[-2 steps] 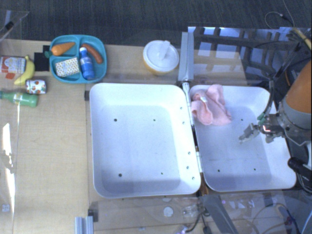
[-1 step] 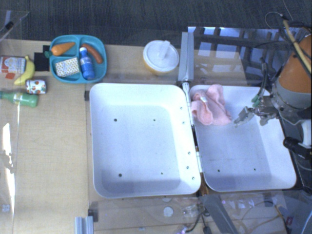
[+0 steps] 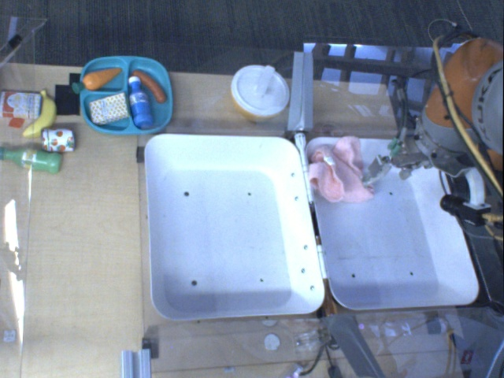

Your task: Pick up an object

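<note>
A crumpled pink cloth [image 3: 340, 179] lies in the far left corner of the right-hand bin [image 3: 409, 290], resting on the bin floor. The gripper [image 3: 376, 172] hovers at its right edge, fingers slightly parted and nothing between them. The pick appears unfinished: closing and lifting remain. The left-hand bin [image 3: 228, 290] sits alongside.

Wide bare floor across the shallow white left bin [image 3: 228, 227], open front half of the shallow white right bin [image 3: 402, 266], crumpled pink cloth [image 3: 340, 178] crowding its far-left corner, grey metal divider post [image 3: 300, 93] between the bins' far ends
</note>
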{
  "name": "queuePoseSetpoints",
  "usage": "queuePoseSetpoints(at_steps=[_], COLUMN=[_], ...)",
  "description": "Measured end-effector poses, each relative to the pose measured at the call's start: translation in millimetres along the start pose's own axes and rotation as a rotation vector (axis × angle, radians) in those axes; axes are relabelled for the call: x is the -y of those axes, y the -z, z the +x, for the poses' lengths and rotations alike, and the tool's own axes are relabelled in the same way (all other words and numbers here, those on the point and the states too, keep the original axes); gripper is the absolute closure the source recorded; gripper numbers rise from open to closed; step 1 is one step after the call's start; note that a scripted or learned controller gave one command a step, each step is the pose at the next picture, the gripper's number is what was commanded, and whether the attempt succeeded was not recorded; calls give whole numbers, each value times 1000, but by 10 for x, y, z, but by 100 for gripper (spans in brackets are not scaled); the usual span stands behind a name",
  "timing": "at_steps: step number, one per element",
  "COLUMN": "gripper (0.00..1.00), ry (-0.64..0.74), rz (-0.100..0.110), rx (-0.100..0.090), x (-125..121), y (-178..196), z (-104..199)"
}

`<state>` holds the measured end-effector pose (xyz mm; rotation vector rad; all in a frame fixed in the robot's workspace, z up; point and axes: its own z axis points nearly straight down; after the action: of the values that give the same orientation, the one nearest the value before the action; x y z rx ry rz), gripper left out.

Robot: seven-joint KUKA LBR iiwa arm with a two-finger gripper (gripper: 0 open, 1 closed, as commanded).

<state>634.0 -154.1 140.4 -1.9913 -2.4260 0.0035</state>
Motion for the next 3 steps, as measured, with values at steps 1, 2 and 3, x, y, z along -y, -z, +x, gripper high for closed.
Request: queuePoseSetpoints(at_steps=[1,2,3], gripper=[0,0,0], ry=[355,390,176], rz=[-5,-9,-20], rx=[3,11,11], x=[-306,-317,32], y=[-164,-494,-484], z=[-280,320,605])
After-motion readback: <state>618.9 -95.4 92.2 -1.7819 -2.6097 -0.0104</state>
